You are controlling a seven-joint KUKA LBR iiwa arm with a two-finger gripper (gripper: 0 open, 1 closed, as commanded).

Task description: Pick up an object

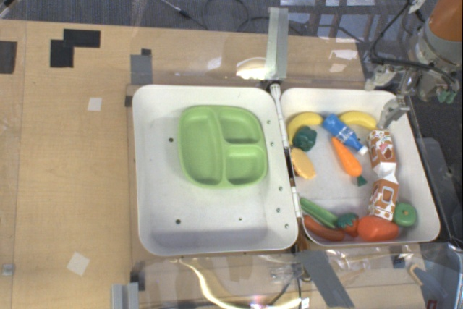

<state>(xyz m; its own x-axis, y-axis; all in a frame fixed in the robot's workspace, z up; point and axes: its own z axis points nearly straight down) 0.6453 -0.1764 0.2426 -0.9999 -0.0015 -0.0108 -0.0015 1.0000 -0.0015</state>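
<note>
No legible text, brand, number or sign found. The two brown-and-white cartons [383,177] in the right bin [427,177] carry printed patterning, too small to make out as lettering. The blue bottle [342,132] bears a pale label, unreadable. Black rectangular markings [72,45] on the bench [65,177] are plain shapes, not characters.

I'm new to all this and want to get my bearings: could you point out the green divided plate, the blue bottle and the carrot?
Green divided plate [217,155]: camera view, left compartment floor.
Blue bottle [340,131]: camera view, mid-body.
Carrot [346,156]: camera view, middle of the orange body.
</note>
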